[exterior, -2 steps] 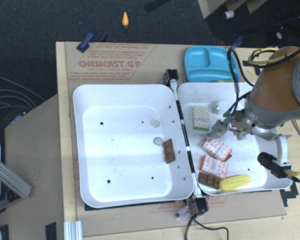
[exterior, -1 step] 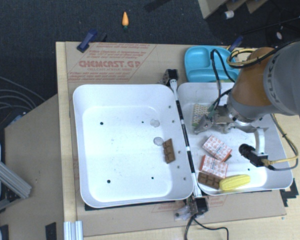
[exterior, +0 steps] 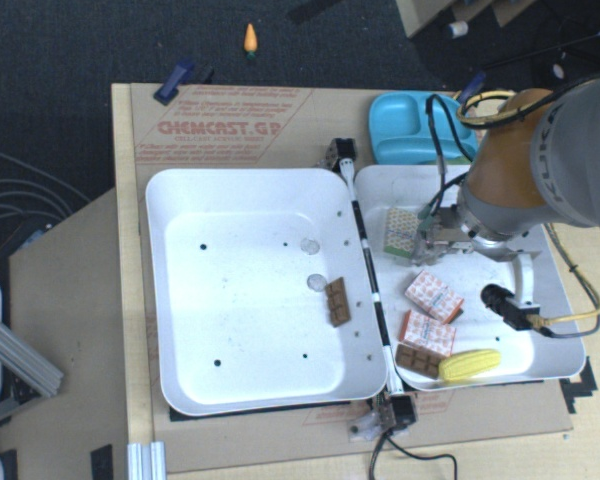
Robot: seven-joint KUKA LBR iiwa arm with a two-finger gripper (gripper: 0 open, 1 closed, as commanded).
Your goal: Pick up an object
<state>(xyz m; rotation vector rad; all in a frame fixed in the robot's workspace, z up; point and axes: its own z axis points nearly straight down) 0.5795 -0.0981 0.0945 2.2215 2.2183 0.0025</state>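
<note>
The arm reaches in from the right over the right bin [exterior: 565,363]. Its gripper [exterior: 427,240] is low at the bin's back left, right against a green-speckled packet [exterior: 399,230] that lies near the divider. In front of it lie a pink-and-white checked packet [exterior: 433,296], a second similar packet [exterior: 427,334], a brown chocolate piece [exterior: 415,360] and a yellow corn-like toy [exterior: 468,365]. A brown chocolate bar [exterior: 337,301] lies in the left bin [exterior: 180,193] near its right wall.
Two small round discs [exterior: 313,265] lie in the left bin above the bar. A blue tray [exterior: 412,128] sits behind the right bin. A black cable with a plug [exterior: 510,306] hangs beside the wrist over the right bin.
</note>
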